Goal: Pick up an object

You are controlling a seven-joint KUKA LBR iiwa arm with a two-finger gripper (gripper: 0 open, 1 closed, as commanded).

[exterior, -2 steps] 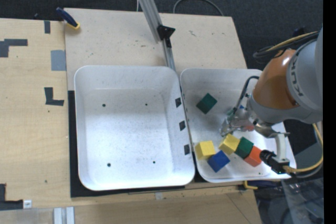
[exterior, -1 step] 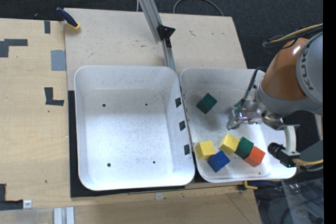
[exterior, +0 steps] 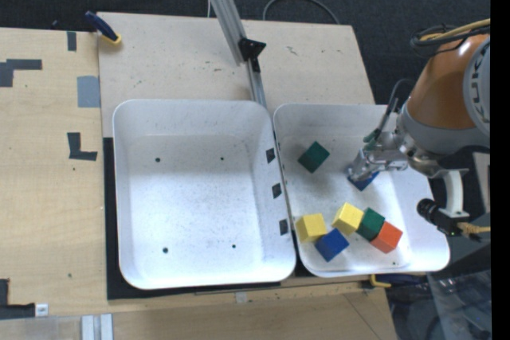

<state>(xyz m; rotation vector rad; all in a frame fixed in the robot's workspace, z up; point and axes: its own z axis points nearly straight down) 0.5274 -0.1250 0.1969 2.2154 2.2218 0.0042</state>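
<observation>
Gripper [exterior: 363, 171] down in right bin [exterior: 414, 207], mid-way along its right wall, apparently clenched on blue block [exterior: 365, 181]; grasp partly hidden. Other blocks clustered near bin's front edge.

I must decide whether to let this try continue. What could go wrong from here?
1. The tool is low over a blue block near the right bin's wall; the grasp may slip.
2. The other blocks, like the yellow one and the red one, lie crowded nearby, so a sweep could knock them.
</observation>
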